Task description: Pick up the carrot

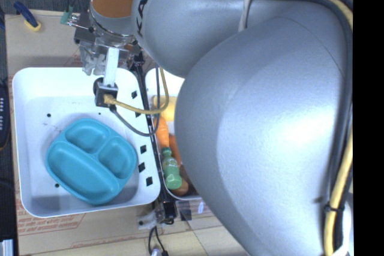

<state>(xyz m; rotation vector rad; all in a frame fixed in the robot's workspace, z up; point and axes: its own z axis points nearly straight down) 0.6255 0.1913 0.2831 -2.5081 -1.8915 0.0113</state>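
Plate [90, 159], blue and divided, lies in the left bin [24, 129]. The end effector [91, 62] hangs over that bin's far edge, upper left of frame; whether it is apart or together I cannot tell. The carrot [162, 132] lies mid-frame, just past the bin's right wall, beside a green bottle [171, 172] and partly under the arm. The likely risk is a descent from here landing in the wrong bin, or a grasp catching the bottle.

Soft overhead light washes the white bin [30, 123] beside the gripper [97, 62] nearly to glare, lays a broad sheen on the close, slightly blurred grey arm [264, 129] right of it in the view, and leaves faint shadow by the blue divided plate [90, 159] below it.
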